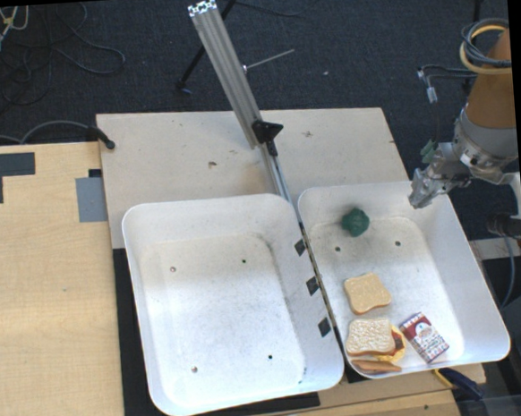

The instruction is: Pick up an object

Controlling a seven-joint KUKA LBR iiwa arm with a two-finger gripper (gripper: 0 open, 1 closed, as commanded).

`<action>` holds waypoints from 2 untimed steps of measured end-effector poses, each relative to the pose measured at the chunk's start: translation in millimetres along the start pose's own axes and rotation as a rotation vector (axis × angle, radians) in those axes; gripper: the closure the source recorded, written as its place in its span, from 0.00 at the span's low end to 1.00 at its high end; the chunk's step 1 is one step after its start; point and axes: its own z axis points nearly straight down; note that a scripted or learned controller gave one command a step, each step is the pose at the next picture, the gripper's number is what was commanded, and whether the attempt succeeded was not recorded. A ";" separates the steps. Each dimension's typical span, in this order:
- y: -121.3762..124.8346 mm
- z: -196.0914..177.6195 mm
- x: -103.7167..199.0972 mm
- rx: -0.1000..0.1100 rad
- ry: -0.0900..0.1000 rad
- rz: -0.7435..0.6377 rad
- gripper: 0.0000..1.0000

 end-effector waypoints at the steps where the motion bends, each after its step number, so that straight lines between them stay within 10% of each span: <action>1: -2.4 -63.7 -3.1 -0.002 -0.001 -0.001 1.00; 2: -2.0 -46.9 47.2 0.007 0.004 0.000 1.00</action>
